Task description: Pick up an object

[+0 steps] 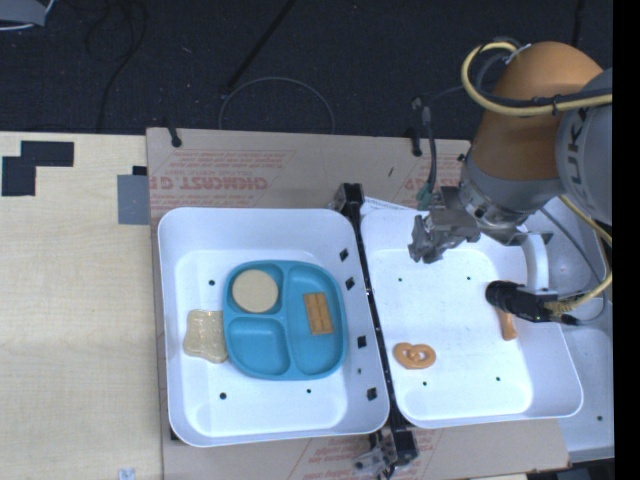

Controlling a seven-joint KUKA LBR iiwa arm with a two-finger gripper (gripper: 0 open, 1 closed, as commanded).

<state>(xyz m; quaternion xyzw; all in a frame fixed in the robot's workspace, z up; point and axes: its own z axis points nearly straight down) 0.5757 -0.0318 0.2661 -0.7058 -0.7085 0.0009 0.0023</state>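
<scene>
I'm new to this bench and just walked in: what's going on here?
The robot arm's gripper hangs over the far left part of the right bin. A pretzel and a small orange piece lie on that bin's floor, away from the gripper. In the left bin, a blue tray holds a round biscuit and a brown bar, with a pale piece beside it.

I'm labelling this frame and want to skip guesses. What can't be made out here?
- Orange piece, camera view: upper end covered by the arm's fittings; what it is is unclear.
- Right bin: upper-right corner hidden behind the arm.
- Pale lump beside the blue tray: too blurred to identify.
</scene>
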